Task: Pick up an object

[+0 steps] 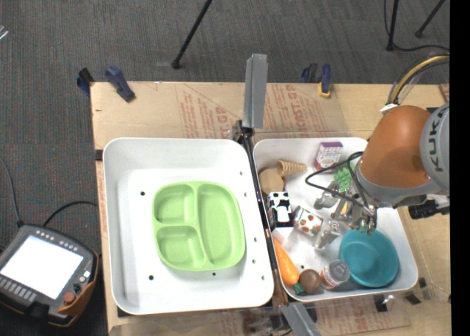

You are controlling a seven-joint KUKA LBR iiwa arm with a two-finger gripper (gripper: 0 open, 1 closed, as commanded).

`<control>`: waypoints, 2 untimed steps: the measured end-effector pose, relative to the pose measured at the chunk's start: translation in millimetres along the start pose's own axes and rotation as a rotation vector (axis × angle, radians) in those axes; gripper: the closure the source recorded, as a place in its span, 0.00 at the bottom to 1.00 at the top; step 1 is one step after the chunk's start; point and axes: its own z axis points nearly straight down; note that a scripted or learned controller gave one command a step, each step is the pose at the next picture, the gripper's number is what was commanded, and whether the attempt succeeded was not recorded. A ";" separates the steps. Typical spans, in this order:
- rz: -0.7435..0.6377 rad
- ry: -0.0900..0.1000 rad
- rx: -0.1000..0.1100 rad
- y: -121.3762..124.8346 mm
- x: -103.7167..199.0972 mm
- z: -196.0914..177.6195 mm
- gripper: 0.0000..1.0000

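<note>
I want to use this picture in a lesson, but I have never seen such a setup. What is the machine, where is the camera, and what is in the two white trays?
One camera looks down at a slant on a bench. The grey and orange shape is a robot arm reaching in from the right; its gripper hangs over the right bin, among clutter. That bin holds a teal bowl, a carrot, a small purple box and other small items. The left bin holds a green divided plate. I cannot tell whether anything is held.
</note>
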 end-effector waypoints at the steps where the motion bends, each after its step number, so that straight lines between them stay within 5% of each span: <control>1: 0.165 0.000 0.001 18.8 -47.1 -0.3 0.00; 2: 0.251 0.004 0.003 -23.3 16.2 0.7 0.00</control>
